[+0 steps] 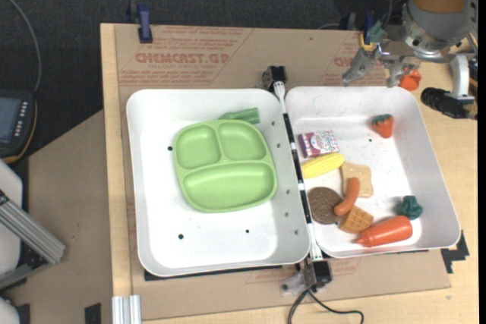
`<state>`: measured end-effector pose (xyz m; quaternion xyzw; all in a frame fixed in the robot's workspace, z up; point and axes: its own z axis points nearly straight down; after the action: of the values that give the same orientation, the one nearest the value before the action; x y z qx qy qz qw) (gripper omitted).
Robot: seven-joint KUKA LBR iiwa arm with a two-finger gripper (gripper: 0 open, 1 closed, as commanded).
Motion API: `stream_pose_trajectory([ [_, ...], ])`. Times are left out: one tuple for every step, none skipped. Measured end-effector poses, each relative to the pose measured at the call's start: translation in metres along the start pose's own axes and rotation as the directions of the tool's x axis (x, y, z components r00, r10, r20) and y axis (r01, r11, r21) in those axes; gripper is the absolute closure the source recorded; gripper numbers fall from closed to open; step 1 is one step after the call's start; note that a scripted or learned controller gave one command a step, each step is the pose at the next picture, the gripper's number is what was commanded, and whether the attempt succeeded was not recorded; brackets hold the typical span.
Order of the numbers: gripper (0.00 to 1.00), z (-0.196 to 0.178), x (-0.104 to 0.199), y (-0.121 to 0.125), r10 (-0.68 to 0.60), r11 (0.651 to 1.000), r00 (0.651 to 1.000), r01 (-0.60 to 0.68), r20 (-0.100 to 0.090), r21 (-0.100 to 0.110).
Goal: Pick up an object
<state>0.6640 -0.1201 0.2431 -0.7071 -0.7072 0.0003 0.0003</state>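
Overhead, the grey two-finger gripper (377, 70) hangs with its fingers spread and nothing between them, above the far rim of the right-hand shallow white bin (433, 163); below lie a toy orange carrot (387, 231), a yellow corn cob (321, 165) and a small strawberry (383, 125). Beside it, the left white bin (152, 186) holds a green sectioned plastic plate (224, 165).
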Motion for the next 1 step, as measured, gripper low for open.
stream_pose_trajectory([
  [0.00,0.0835,-0.0818,-0.0553,0.009,1.000,1.000,-0.009,0.001,0.010],
])
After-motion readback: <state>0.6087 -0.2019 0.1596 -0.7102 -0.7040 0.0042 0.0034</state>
